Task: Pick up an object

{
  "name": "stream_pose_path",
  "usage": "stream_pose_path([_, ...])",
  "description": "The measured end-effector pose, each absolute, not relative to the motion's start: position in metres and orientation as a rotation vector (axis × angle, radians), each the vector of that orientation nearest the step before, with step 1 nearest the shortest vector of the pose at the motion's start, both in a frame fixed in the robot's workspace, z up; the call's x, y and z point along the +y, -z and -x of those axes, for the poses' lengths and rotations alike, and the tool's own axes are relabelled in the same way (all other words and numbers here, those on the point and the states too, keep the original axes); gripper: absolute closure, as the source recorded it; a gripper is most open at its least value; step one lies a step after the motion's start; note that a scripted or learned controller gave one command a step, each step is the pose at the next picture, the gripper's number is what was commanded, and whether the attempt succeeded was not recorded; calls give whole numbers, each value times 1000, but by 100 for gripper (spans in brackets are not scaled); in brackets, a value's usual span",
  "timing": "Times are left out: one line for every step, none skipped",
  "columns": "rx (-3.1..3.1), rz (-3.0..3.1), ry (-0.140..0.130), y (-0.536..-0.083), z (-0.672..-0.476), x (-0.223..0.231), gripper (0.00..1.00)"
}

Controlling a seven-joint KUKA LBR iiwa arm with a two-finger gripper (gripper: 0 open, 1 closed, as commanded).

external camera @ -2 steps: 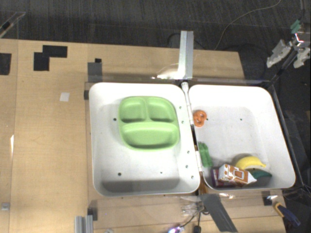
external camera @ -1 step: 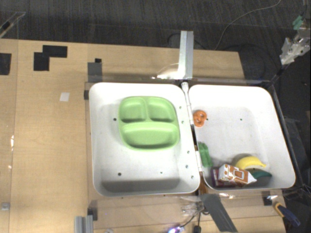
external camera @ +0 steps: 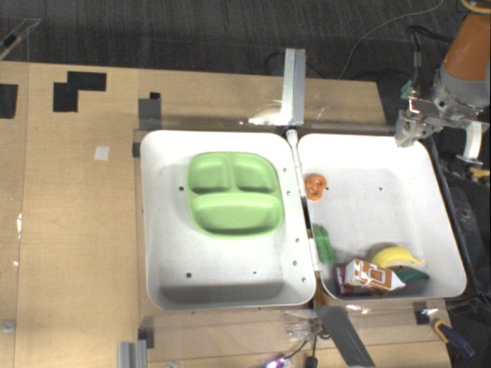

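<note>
Camera view: the task stands at its opening step, with nothing picked up. The arm (external camera: pixel 469 44), its orange band visible, sits at the far right corner of the right bin (external camera: pixel 430 205), and the gripper (external camera: pixel 409 129) hangs just over that bin's far rim; whether its jaws are open or closed cannot be told from this angle, and nothing is seen held. The candidate objects lie in the right bin, well apart from the gripper. A small orange round toy (external camera: pixel 315 185) rests against the left wall near the divider. A slim green piece (external camera: pixel 322 243) lies along the same wall, nearer. In the near corner a smooth, curved yellow banana (external camera: pixel 395 257) lies on a dark green item (external camera: pixel 414 276), just beside a flat-faced printed carton (external camera: pixel 368 276) in brown and white. The left bin (external camera: pixel 165 205) bears a glossy green divided plate (external camera: pixel 233 192) with three compartments, rigid-looking plastic. In my judgement the next move calls for travel toward the near left of the right bin, then a descent over one object; the carton's flat faces look the surest grip, while the banana's curve may slip.
</note>
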State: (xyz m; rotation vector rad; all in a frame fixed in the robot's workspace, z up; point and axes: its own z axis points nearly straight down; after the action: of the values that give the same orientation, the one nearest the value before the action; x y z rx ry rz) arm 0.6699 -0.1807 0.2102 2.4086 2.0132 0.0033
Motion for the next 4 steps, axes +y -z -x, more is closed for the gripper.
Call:
stream_pose_path([1962, -2448, -5, -182, -670, -162, 100])
stream_pose_path([1848, -2539, -4, -142, -614, -123, 100])
stream_pose_path([2016, -2406, -6, -186, -606, -68, 100])
stream_pose_path([2120, -2315, -6, -219, -630, -77, 100])
